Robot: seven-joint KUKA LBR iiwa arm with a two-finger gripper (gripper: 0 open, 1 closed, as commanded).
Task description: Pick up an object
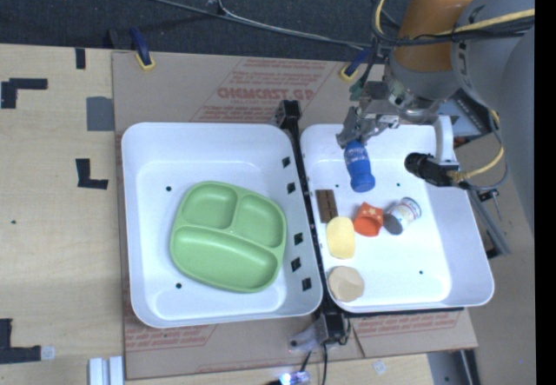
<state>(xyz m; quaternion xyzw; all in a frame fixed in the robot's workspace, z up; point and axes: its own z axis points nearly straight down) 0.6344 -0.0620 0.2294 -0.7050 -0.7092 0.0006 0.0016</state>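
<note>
Pincer (357,138) sits over the far part of the right bin (452,283), and we see a blue bottle (359,166) hanging from it, top end between the fingers, which are closed approx. to the bottle's width. Bottle hangs tilted a bit, lower end toward the bin's middle; we can't tell whether it's clear of the bin floor or touching it.

Arm (452,18) comes in from the right, orange band above the wrist, cables looping round it.

Rest of the right bin: brown bar (327,204) near the left wall, yellow lump (340,237) just below it, tan round piece (346,283) nearer the front edge. Orange-red item (368,220) lies beside the yellow lump, w/ a small grey-and-white can (403,214) just to its right. All of these are apart from the bottle.

Left bin (139,149) holds a green divided plate (228,235), three compartments, lying flat approx. in the middle.

Both bins rest on a cardboard sheet (252,88) w/ red print, on the wooden table (52,227).
</note>
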